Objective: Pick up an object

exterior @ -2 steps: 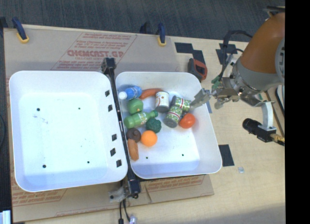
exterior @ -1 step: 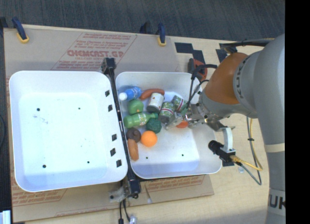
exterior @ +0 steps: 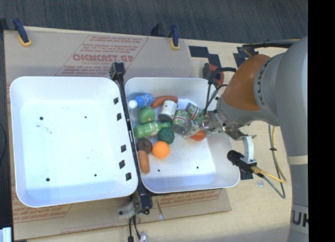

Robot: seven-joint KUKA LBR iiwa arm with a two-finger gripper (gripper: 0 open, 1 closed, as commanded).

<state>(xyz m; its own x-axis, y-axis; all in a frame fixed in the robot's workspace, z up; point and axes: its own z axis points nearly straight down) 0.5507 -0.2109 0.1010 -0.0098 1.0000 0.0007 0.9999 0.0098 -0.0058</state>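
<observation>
Red piece (exterior: 198,136) lies just under the gripper (exterior: 201,128), low in the bin (exterior: 209,183) with cans (exterior: 180,120) crowding beside it; grasp approach, I judge, open or closed I cannot tell; next calls for closing cleanly on one item, then lifting.

The pale wooden bench top (exterior: 261,204) shows bare at the right. A flat brown cardboard sheet with red print (exterior: 157,57) covers most of it, held at the far edge by 2 blue-handled clamps (exterior: 172,35). On the sheet 2 shallow white plastic bins sit side by side, the left bin (exterior: 68,146) touching the right bin (exterior: 183,172). Black tape patches (exterior: 201,52) lie beyond the right bin.
</observation>
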